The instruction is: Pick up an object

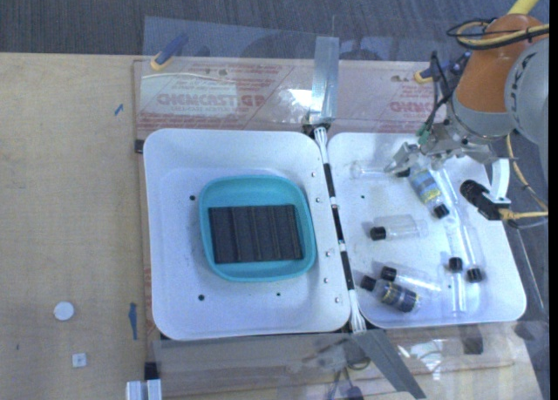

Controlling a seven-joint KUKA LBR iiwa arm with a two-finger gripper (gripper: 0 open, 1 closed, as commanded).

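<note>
Gripper over the right bin's vials

The gripper (417,156), its spread unclear, hovers upper right; the nearest vial (426,187) lies just below-right, long axis running diagonally.

Scattered vials (410,285) crowd the right bin (514,302), leaving narrow gaps

The grey arm with its orange band (485,84) reaches over the right shallow white bin (506,302), its gripper (408,159) low at the bin's far edge beside a small clear vial with a blue label (425,186). More clear black-capped vials (397,229) lie scattered nearby. The left white bin (166,215) holds a teal rectangular tray with a dark ribbed insert (255,227).
</note>
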